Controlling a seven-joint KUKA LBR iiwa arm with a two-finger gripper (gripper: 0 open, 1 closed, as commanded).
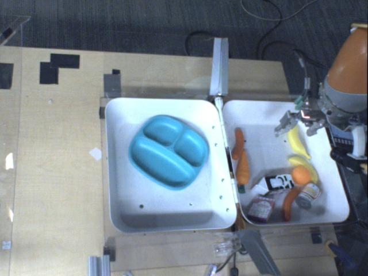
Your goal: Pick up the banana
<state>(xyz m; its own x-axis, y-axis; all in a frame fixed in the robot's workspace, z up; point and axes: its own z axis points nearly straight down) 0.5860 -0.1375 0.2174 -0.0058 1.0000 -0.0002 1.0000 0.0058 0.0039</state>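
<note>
Presently the banana (298, 143) is found lying in the right bin (259, 115), near its far right side, with a second yellow piece (306, 167) just beside an orange (301, 175). The gripper (299, 121) is poised directly above the banana's upper end, fingers spread apart and nothing held between them, a placement judged to be an approach for a grasp. 2 carrots (241, 157) lie along the dividing wall. A blue divided plate (169, 150) occupies the left bin (115, 171). Both bins rest on a pale wooden bench (52, 154), with dark carpet (115, 10) and loose cables (261, 4) behind.
</note>
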